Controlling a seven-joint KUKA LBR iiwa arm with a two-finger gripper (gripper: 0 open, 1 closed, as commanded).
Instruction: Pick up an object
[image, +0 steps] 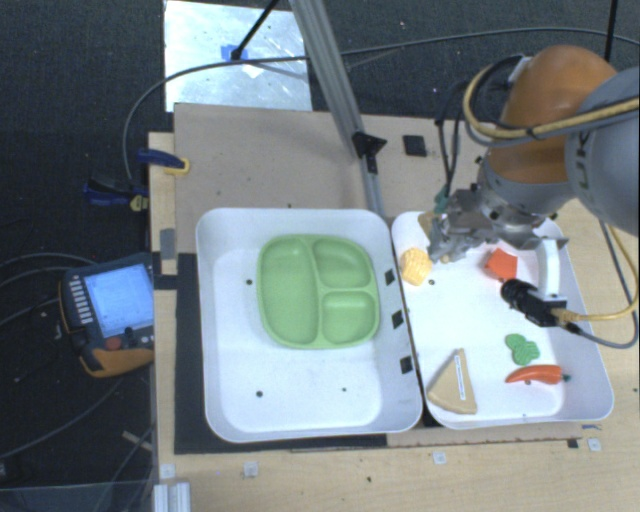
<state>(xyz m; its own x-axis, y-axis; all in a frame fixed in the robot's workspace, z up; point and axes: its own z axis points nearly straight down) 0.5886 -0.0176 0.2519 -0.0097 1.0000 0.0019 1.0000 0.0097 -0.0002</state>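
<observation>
My gripper hangs over the far left part of the right bin, just right of and above a yellow corn-like piece. Whether anything sits between its fingers cannot be made out. An orange block lies to the gripper's right. A green leafy piece and a red-orange pepper-like piece lie near the bin's right side. A tan sandwich wedge rests at the near left corner.
The left bin bears a green divided plate. A black cable connector hangs over the right bin. A slanted metal pole crosses behind the bins. A handheld pendant lies off the bench at left.
</observation>
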